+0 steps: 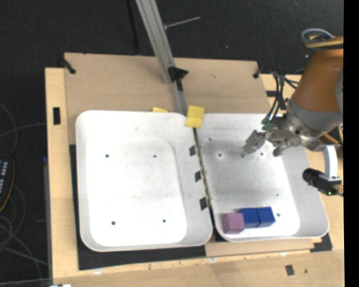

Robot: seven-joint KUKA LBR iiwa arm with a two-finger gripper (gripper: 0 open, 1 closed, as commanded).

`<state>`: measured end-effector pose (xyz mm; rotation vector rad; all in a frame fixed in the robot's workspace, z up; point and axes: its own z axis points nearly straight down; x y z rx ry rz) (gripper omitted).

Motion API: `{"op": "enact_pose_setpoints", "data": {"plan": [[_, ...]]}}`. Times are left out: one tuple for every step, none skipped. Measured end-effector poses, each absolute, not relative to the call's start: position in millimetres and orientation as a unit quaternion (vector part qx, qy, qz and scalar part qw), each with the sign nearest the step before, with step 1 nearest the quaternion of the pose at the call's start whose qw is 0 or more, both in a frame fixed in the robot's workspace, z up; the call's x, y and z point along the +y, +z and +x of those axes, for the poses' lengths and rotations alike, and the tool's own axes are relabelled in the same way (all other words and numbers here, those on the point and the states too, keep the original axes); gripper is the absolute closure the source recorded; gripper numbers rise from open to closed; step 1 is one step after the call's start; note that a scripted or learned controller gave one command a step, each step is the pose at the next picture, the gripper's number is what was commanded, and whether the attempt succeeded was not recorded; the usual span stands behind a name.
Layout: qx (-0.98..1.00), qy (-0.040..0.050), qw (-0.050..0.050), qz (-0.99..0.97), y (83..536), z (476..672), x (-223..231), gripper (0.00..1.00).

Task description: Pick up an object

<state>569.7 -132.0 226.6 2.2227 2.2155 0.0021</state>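
With its fingers spread and empty, the two-finger gripper (262,143) should descend squarely over the blue rectangular block (256,216) well below it, beside the purple cube (232,222).

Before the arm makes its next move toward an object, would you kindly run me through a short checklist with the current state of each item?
1. Objects present in the right bin: ok; purple block and blue block sit at its near edge.
2. Blocks separated for a clean grasp: not ok; they touch side by side.
3. gripper over a block: not ok; it hangs at the bin's far part.
4. Gripper carrying nothing: ok.
5. Yellow block reachable: cannot tell; it sits on the far rim between the bins.
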Motion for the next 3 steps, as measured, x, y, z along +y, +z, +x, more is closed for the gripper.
{"op": "enact_pose_setpoints", "data": {"plan": [[0.706, -0.0007, -0.001, 0.708, 194, 547.8, -114, 0.0], [0.706, 0.0007, 0.004, 0.708, 212, 605.8, -165, 0.0], [0.705, -0.0013, 0.001, 0.709, 207, 556.8, -197, 0.0]]}}
